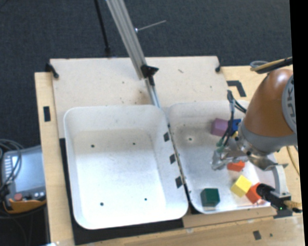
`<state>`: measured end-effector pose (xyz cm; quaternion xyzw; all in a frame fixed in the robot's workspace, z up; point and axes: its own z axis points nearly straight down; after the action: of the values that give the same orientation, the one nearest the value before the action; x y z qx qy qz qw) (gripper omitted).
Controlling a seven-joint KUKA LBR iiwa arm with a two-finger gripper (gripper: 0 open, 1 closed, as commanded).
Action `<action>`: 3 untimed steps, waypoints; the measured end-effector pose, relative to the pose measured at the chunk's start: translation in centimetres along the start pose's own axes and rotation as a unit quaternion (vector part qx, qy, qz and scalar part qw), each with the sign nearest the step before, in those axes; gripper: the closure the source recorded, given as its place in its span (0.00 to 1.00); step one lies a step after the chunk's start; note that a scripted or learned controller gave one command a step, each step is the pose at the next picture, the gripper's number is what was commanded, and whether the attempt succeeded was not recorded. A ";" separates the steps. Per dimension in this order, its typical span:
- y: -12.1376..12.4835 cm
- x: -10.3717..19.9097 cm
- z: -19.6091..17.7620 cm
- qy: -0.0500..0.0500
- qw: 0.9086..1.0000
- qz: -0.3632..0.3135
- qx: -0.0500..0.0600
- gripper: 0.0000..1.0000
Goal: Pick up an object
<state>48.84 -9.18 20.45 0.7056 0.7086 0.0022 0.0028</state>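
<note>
Right white bin (195,123) holds the candidates: small purple block (220,126) near the far side, small orange-red block (236,166) mid-bin, yellow cube (241,186) and dark green cube (210,196) near the front wall, another orange-red piece (252,193) just beside the yellow one. Left white bin (120,163) has nothing to grab.

Gripper (222,160) sits low in the right bin, just left of the small orange-red block, apart from it as far as I can judge. Open or shut: cannot tell, the wrist and cabling blur it. Nothing visibly held.

Handling guess: all look like small rigid blocks, light, hard, flat-faced, probably a bit slick; not fragile. Best hold is across two opposite flat faces, centred.

Room: the orange-red block has open floor around it, easiest target. Green cube sits close to the front wall and near the divider between bins, tight on that side. Yellow cube is crowded by its orange-red neighbour. Purple block is partly tucked by the arm.
</note>
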 end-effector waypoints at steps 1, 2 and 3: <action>0.2 -0.1 -3.5 0.000 1.000 0.000 0.000 1.00; 1.9 4.9 -2.4 0.000 1.000 -0.001 0.003 1.00; 4.7 10.0 -2.0 0.001 1.000 -0.002 0.003 1.00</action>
<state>53.49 0.88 22.52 0.7041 0.7101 0.0011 -0.0001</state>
